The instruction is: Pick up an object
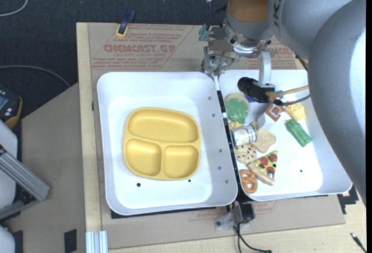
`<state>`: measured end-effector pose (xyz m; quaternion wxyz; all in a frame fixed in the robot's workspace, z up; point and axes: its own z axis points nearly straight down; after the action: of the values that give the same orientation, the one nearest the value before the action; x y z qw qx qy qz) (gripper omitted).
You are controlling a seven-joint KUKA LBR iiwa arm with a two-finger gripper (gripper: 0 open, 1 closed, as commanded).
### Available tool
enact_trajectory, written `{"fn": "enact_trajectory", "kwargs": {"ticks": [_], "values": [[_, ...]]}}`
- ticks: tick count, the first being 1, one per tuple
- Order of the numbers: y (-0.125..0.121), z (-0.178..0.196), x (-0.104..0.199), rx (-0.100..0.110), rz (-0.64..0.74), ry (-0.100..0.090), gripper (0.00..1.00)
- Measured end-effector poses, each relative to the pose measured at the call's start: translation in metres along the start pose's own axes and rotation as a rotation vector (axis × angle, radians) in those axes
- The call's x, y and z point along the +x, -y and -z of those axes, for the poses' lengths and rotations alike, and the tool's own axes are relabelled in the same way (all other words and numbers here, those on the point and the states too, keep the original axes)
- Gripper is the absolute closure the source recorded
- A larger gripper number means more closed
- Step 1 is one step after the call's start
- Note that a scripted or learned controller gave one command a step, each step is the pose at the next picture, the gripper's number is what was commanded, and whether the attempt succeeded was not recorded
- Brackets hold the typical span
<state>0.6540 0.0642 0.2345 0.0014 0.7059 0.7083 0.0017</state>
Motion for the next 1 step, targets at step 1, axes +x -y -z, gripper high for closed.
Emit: {"fn": "enact_trajectory", "kwargs": {"ticks": [1], "values": [[-0.0026,-0.0174,-0.0003,0.007,-0.002,0.001,1.00]]}}
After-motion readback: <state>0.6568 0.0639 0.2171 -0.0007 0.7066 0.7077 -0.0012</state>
